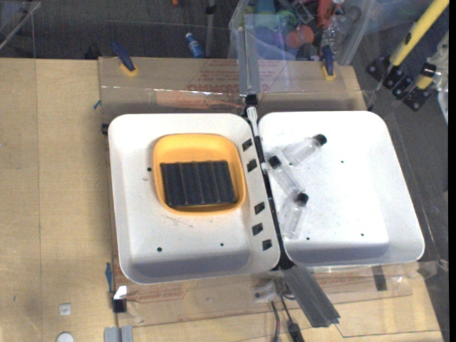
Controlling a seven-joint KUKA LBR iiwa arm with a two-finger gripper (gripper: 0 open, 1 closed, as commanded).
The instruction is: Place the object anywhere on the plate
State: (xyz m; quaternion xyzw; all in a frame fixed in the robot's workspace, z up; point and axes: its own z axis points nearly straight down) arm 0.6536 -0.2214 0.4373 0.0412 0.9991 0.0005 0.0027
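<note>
A yellow plate with rounded corners lies in the left white bin, toward its back middle. A black ribbed rectangular object rests flat on the plate and covers most of its front half. In the right white bin, three clear plastic vials with black caps lie on their sides near the left wall: one at the back, one in the middle, one nearer the front.
A raised divider with black tabs runs between the two bins. Behind them stands a clear box of colourful toys. A yellow and black fixture sits at the back right. Wooden bench surrounds the bins.
</note>
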